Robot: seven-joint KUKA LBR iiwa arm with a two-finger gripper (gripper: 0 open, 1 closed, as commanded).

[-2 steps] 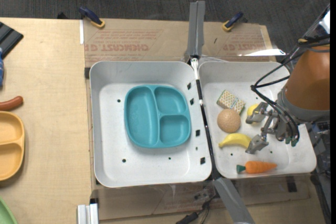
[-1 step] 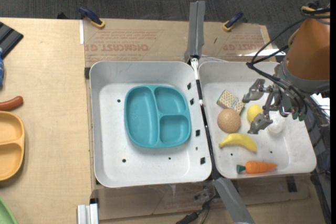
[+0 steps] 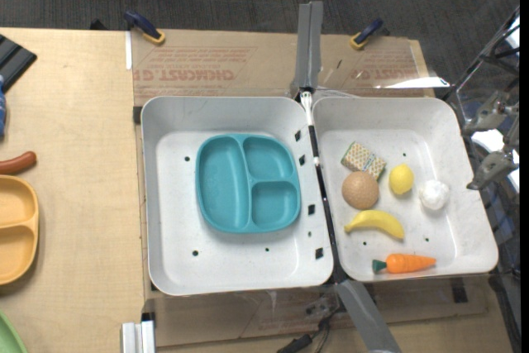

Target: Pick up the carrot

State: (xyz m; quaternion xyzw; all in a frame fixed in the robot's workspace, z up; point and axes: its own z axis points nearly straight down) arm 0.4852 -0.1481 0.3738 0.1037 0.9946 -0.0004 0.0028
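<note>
Carrot [image 3: 404, 263] lies tight against the right bin's [image 3: 469, 146] front wall, near the banana [image 3: 376, 223]; my fingers may strike that rim. My end effector's state I cannot tell.

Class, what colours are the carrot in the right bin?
Orange, with a green tip at its left end: the carrot, seen in the camera view.

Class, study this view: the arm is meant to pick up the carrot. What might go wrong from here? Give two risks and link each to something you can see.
1. The carrot lies close to the near wall of the right bin, so that wall may block the gripper's descent.
2. The banana sits just behind the carrot; a slightly off approach could nudge or grab it instead.
</note>
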